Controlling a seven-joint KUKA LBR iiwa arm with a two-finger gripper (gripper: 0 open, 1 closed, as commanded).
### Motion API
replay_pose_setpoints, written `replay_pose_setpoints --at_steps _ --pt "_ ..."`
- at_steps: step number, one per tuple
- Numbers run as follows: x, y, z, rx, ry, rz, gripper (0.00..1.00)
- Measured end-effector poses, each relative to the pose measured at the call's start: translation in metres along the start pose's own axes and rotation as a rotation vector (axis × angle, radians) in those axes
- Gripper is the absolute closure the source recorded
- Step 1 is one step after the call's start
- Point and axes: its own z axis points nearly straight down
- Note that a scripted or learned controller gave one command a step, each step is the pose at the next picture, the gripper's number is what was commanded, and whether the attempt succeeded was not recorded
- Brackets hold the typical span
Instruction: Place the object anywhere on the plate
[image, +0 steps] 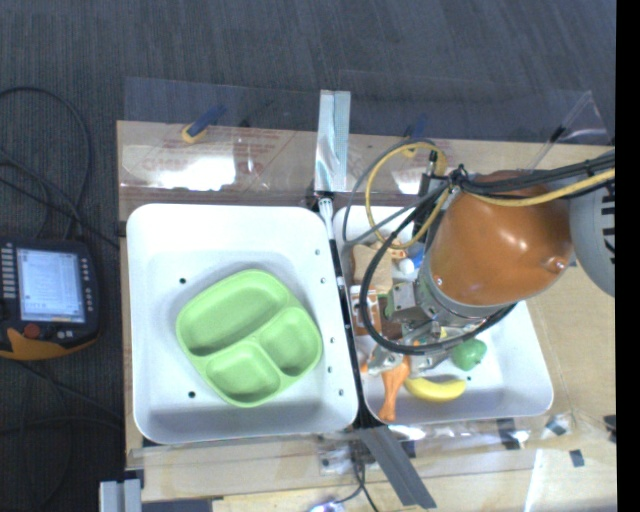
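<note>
A light green plate (250, 335) with three compartments lies in the left bin (160, 250). In the right bin (520, 380) I see a yellow banana (437, 388), an orange carrot-like piece (392, 385) and a green round item (467, 352) near the front wall. The arm's orange band (495, 245) hangs over the right bin and covers most of it. The gripper (405, 335) reaches down at the bin's left part, just above the banana and the orange piece; cables and the wrist hide its tips.
A tall clear divider (333, 140) stands at the back between the bins. Yellow and black cables (400, 200) loop off the wrist. A teach pendant (45, 290) lies left of the bench. A metal bracket (395, 465) sticks out at the front.
</note>
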Motion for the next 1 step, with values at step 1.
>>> replay_pose_setpoints --at_steps 1 --pt "-0.0937 -0.0624 -0.0089 0.000 0.001 0.246 1.00"
